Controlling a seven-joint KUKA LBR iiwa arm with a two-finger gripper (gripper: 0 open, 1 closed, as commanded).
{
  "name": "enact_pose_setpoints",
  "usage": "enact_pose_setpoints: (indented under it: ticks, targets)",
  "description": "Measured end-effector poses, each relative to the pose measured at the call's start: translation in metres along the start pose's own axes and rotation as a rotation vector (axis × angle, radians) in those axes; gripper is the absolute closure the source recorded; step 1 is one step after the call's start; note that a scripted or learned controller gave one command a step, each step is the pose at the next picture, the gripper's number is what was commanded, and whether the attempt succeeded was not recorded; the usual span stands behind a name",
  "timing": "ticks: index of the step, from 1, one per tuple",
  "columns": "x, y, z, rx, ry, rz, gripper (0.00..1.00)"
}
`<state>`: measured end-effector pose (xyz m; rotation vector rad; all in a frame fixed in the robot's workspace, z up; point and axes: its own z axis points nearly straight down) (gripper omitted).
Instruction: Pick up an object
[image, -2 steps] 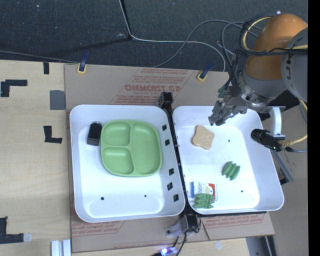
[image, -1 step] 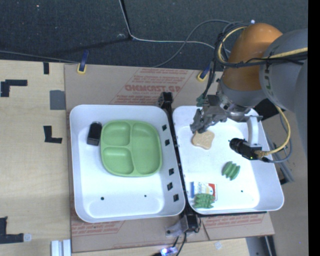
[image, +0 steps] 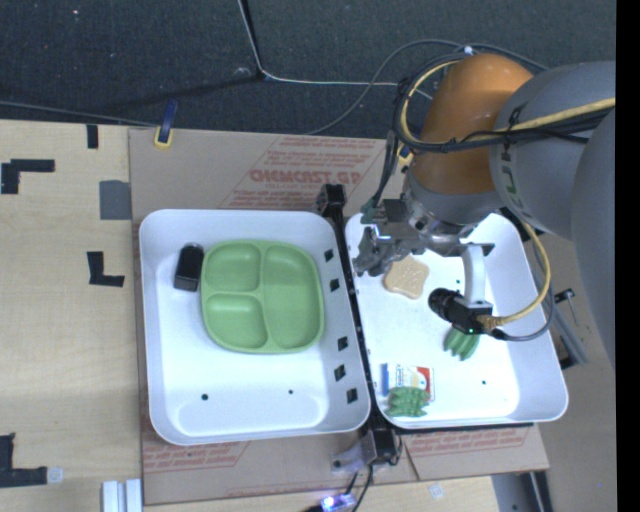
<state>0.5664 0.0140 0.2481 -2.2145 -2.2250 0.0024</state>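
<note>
My gripper (image: 374, 252) hangs low over the upper left corner of the right bin (image: 520, 400), close to the divider between the two bins. A tan, bread-like piece (image: 407, 277) lies just right of and below the gripper, near it; whether they touch I cannot tell. Further down lie a small green object (image: 462, 343), a white and red packet (image: 408, 378) and a leafy green item (image: 407, 401). Nothing is visibly held.
The left bin (image: 165, 400) holds a green divided plate (image: 263, 297) and a small black block (image: 188, 267) at the plate's upper left. A black cable fitting (image: 450, 305) dangles from the arm over the right bin. Cardboard lies under both bins.
</note>
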Motion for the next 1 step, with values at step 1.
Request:
enact_pose_setpoints:
  ticks: [1]
  targets:
    - [0.0519,-0.0148,-0.0033,0.000,0.000,-0.001,1.00]
